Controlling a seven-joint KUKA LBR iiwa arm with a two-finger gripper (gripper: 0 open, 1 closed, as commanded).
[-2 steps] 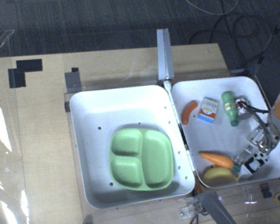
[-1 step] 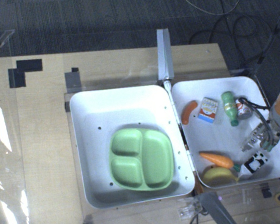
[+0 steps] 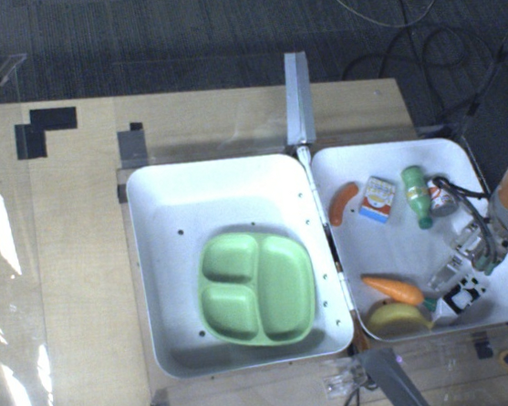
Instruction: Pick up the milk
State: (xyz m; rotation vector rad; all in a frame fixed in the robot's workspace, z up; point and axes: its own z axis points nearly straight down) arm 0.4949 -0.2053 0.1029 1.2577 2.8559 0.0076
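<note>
The gripper (image 3: 468, 258), state unreadable, sits at four o'clock from the milk (image 3: 378, 199), so descending here risks missing.

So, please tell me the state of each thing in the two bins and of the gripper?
milk: lying flat, untouched
green bottle: lying on its side
sausage: lying loose
carrot: resting above the banana
banana: lying by the bin's near wall
green plate: right way up
gripper: low in the right bin, away from the milk

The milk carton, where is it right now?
The milk carton lies in the right bin, near its far edge, between the red sausage and the green bottle.
</note>
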